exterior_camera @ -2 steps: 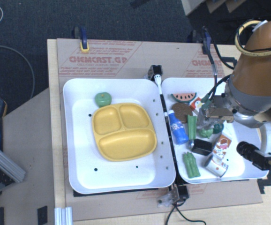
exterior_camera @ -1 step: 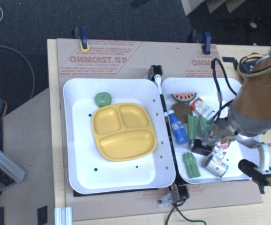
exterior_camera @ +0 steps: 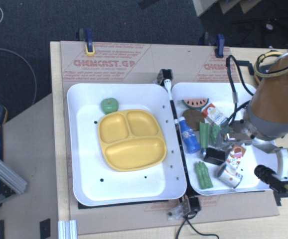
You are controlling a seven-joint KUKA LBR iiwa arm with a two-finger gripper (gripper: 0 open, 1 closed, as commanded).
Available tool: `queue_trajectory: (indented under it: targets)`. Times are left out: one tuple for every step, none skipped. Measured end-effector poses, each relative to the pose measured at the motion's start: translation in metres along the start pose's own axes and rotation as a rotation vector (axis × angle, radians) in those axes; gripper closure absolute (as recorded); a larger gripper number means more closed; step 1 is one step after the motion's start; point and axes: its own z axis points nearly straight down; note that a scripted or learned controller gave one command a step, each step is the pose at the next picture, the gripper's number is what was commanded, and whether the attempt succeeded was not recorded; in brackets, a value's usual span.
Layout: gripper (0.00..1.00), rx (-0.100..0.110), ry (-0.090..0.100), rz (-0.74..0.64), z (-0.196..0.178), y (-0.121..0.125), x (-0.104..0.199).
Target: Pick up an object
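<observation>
The right bin [exterior_camera: 243, 91] holds a pile of small items. Among them are a watermelon slice [exterior_camera: 195, 102], a brown disc [exterior_camera: 194, 117], a blue bottle [exterior_camera: 188, 136], a green packet [exterior_camera: 204, 133], a green pod [exterior_camera: 202, 175], a black block [exterior_camera: 215, 156] and a red-and-white packet [exterior_camera: 233, 164]. The arm comes in from the right, and its gripper [exterior_camera: 225, 135] sits low over the middle of this pile, beside the green packet and just above the black block. The wrist hides whatever lies under it.
The left bin [exterior_camera: 79, 148] holds a yellow divided plate [exterior_camera: 131, 138] and a green apple [exterior_camera: 109, 104] at its far left corner. A small red-and-white carton [exterior_camera: 214, 114] lies near the watermelon slice. Blue clamps [exterior_camera: 88, 38] hold the board at the back.
</observation>
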Motion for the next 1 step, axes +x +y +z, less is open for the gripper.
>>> queue_trajectory:
  targets:
    - [1.0,-0.02,0.001,-0.006,-0.2917,0.0015,0.0448]
